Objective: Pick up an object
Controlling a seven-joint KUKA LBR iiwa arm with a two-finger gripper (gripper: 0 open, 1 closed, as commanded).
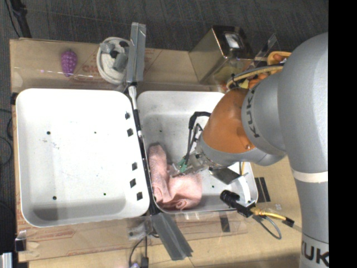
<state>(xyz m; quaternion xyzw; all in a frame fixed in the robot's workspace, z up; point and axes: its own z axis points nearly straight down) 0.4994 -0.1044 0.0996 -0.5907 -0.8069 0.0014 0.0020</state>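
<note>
A pink cloth (170,182) lies crumpled in the right bin (167,108), against its left wall and near the front edge. My gripper (188,165) hangs just above the cloth's upper right part, under the orange band of the arm (226,128). The wrist hides most of the gripper, so its state is unclear. Whether it touches the cloth is also unclear.
The left bin (72,155) sits beside the right one, with a grey divider (136,133) between them. A purple object (68,62) and a white roll (113,57) rest on the bench behind the left bin. A metal box (223,52) stands behind the right bin. Cables (268,214) trail at front right.
</note>
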